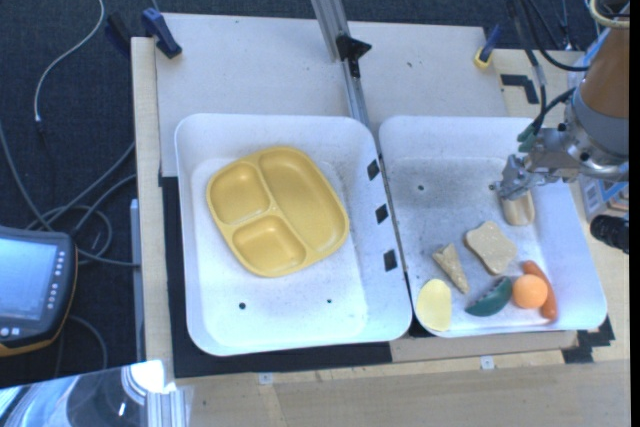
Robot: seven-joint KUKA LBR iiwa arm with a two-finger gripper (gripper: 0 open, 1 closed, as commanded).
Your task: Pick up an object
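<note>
We see gripper (516, 183) directly over tan cylinder (517, 208) in right bin (440, 140); finger opening unclear, grasp unconfirmed.

Overhead view of two white bins side by side. Left bin (200, 315): a yellow three-compartment tray (276, 210), centre left of frame. Right bin (440, 140): toast slice (490, 246), tan wedge (451, 267), pale yellow disc (434, 304), teal piece (488, 299), orange ball (530, 292) and carrot (541, 287), clustered at lower right. The gripper (516, 187) hangs at right, over a tan object (517, 208).
</note>
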